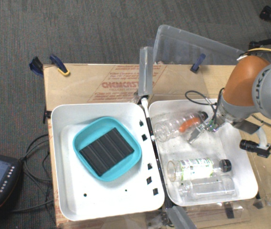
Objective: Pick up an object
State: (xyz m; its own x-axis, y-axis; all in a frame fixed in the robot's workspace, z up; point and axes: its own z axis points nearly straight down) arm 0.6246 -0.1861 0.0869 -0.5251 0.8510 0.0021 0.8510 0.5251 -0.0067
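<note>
Gripper (196, 132) low in right bin (250, 175), beside clear bottle (173, 126), angled for grasp; finger spread indiscernible.

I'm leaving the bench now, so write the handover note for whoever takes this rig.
Gripper: down in the right bin, at the clear bottle with the orange cap near the bin's back. Nothing visibly between its fingers; open or shut cannot be told.
Also in the right bin: a green-labelled bottle with a black cap and a clear bottle, both lying toward the front.
Left bin: a teal tray with a dark ribbed insert.
Done: nothing lifted yet.
Left: grasp one object and raise it.
</note>
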